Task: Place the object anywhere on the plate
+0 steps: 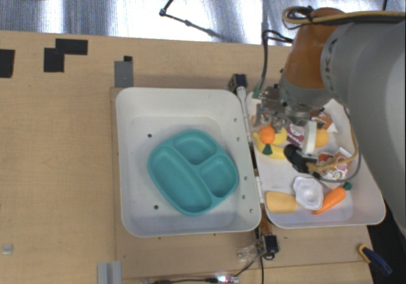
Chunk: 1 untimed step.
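A: Where is the gripper (274, 125) seen?
B: Right of the teal plate (193, 170), lowered over the small orange fruit (268, 135). Finger state cannot be told; contact is perhaps made.

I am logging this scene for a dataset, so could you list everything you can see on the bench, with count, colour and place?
plate: one, teal, three compartments, in the left bin
left bin: one, white, left of centre on the bench
right bin: one, white, beside the left bin, partly under the arm
carrot: one, orange with a green tip, near the front of the right bin
yellow block: one, pale yellow, front left of the right bin
white cup: one, white, between the yellow block and the carrot
orange ball: one, orange, left side of the right bin
other toys: several, mixed colours, heaped under the arm, too cluttered to name
bench: one, tan wood, with black marks at the upper left
arm: one, grey with an orange band, over the right bin
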Motion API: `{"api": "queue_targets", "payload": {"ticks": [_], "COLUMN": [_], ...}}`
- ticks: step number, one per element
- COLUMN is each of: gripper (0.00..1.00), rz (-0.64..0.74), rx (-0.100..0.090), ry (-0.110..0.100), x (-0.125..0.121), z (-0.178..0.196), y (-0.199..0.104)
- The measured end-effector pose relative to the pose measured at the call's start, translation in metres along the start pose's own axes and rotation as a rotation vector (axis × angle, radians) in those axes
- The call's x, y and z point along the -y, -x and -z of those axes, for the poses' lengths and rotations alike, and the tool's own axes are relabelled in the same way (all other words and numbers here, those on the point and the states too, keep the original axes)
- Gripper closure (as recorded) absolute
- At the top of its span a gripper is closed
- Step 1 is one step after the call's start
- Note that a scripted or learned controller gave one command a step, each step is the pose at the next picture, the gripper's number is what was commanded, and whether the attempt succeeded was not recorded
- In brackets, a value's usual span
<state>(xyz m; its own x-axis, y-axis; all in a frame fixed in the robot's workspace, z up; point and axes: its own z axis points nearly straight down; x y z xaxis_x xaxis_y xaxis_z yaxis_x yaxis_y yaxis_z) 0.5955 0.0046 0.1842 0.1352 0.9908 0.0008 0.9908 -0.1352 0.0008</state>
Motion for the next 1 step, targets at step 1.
{"api": "queue_targets", "payload": {"ticks": [1], "gripper": [1.00], "rz": [-0.026], "rx": [-0.001], "ry": [-0.001], "x": [0.0559], "z": [0.0331], "y": [-0.0564]}}
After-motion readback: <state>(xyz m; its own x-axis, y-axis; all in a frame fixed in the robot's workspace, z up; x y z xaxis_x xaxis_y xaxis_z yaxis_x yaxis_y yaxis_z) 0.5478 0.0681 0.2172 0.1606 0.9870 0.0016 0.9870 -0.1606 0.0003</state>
